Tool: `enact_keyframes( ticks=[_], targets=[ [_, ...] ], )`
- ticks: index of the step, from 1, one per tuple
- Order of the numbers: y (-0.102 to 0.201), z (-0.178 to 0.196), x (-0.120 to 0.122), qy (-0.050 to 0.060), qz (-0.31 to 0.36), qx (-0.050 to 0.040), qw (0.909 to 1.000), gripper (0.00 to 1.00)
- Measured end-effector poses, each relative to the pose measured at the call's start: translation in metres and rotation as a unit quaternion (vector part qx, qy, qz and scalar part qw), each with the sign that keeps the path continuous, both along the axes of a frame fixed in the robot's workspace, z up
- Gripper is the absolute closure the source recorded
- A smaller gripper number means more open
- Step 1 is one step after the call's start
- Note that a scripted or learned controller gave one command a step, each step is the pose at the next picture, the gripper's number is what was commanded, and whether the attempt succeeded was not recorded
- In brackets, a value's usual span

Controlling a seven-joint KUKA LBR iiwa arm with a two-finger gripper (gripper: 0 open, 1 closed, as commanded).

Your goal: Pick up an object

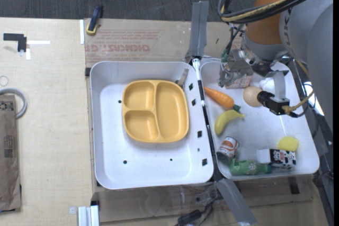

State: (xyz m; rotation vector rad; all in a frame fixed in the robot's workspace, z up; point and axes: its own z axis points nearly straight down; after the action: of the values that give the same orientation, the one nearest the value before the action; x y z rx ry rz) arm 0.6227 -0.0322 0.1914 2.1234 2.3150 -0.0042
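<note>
You are looking down on two shallow white plastic bins sitting side by side on a pale wooden bench. The left bin [106, 166] is holding a smooth yellow plastic plate [155, 111] with rounded corners, divided into three compartments. The right bin [307, 159] is carrying a scatter of small toy foods: a tapering orange carrot with a green tip [219, 96], a curved yellow banana [226, 120], a rounded tan egg-like piece [252, 96], a small red and white can lying on its side [226, 147], a green bottle lying flat along the near wall [249, 168], a black and white printed carton [277, 156], and a lumpy yellow lemon-shaped piece [288, 143].

The metal claw [233, 74] is hanging over the far left corner of the right bin, below the glossy orange band of the grey arm. It is too cluttered with cables and shadow for you to tell how it is set. The carrot is lying just beside it, toward the near side, with the egg-like piece close on the other side.
</note>
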Motion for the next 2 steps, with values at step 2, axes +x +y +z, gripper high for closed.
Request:
enact_keyframes(
  ticks=[2],
  targets=[
    [-0.076,-0.100,-0.065,-0.001,0.337,0.0007,0.9414,1.00]
  ],
)
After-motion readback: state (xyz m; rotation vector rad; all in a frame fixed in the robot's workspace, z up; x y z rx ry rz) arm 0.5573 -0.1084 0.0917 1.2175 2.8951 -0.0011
